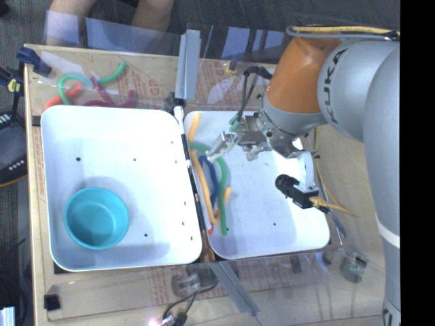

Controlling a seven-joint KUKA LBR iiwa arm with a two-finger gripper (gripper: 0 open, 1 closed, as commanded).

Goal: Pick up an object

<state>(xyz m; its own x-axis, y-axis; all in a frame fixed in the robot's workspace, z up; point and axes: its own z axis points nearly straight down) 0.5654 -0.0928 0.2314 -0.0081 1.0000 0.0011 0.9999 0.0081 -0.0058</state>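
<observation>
Left bin [54,182]: holds one teal bowl [97,216] in its near-left corner; the rest of the floor is bare.
Curled tubes [88,90]: green, pink and red, lying on the counter [136,284] beyond the left bin, outside both bins.
Sticks [211,182]: the likeliest target. Yellow, green, blue and orange lengths lie bunched along the left wall of the right bin [272,236], overlapping one another and running roughly parallel to that wall.
Tool [228,145]: poised over the far end of the sticks, just beside the yellow and green ones. Whether it is open or closed cannot be told from this view, and nothing is seen held in it.
Arm [319,80]: reaches in over the right bin's far-right corner.
Step in hand: judged to be the descent onto a stick, with no grasp yet made.
Doing it well: set the jaws across a stick, not along it, and choose one lying on top and away from the wall so that both sides have room.
Risk: neighbours may be dragged up together, or a thin round stick may slip out as the tool closes.
</observation>
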